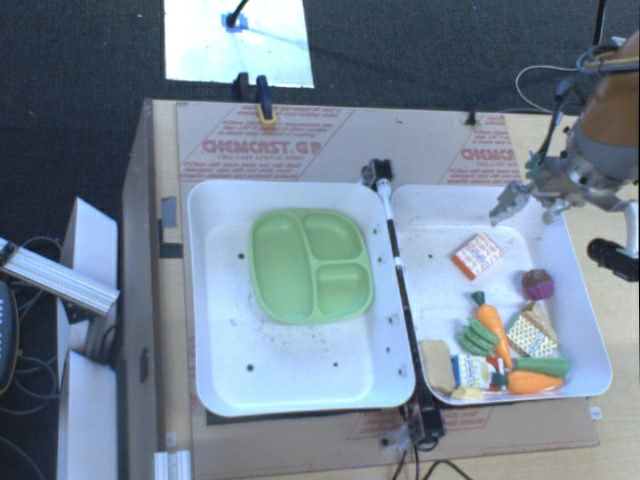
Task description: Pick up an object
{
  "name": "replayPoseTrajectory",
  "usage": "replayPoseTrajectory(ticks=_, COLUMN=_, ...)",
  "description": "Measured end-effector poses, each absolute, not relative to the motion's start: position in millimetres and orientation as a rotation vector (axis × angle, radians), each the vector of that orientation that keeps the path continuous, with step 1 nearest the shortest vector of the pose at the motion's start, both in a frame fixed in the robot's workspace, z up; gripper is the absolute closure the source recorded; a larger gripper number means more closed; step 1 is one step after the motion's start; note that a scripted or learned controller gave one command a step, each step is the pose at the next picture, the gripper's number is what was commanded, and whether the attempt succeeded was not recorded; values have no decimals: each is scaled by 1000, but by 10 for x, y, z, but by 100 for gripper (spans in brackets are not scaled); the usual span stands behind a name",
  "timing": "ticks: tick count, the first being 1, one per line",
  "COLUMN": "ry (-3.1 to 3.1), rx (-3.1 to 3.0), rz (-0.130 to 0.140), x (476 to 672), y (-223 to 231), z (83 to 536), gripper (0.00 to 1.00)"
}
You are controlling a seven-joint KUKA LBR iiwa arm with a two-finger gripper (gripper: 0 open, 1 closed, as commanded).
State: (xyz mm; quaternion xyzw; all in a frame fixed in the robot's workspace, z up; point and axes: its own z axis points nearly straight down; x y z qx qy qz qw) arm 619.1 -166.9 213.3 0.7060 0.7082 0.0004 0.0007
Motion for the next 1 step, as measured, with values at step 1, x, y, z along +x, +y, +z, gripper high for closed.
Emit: replayPoseTrajectory(ticks=1, ry=2225, rx=2215, rz=2, x=6245, y=-1527, z=843, gripper=0)
